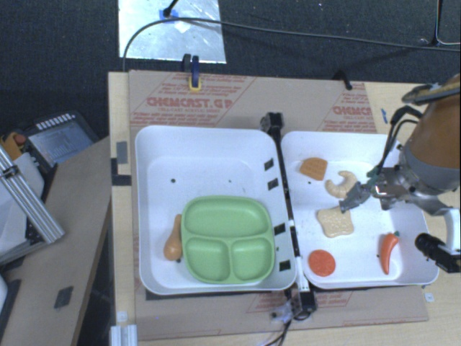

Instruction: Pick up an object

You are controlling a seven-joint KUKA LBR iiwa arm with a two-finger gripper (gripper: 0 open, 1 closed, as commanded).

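The right bin (410,274) holds several toy foods. An orange-brown piece (313,168) lies at the back and a pale curved piece (338,186) in front of it. A beige flat piece (336,223) lies mid-bin, a red-orange disc (322,262) at the front and an orange carrot (389,251) to the right. My gripper (351,199) reaches in from the right and hangs low between the curved piece and the beige flat piece, just above the flat piece's upper right corner. Nothing shows held in it.
The left bin (202,146) holds a green divided plate (227,238) and a tan drumstick-shaped toy (173,240) against the plate's left side. A black divider clip line (282,193) runs between the bins. The arm's grey body (432,157) overhangs the right bin's right side.
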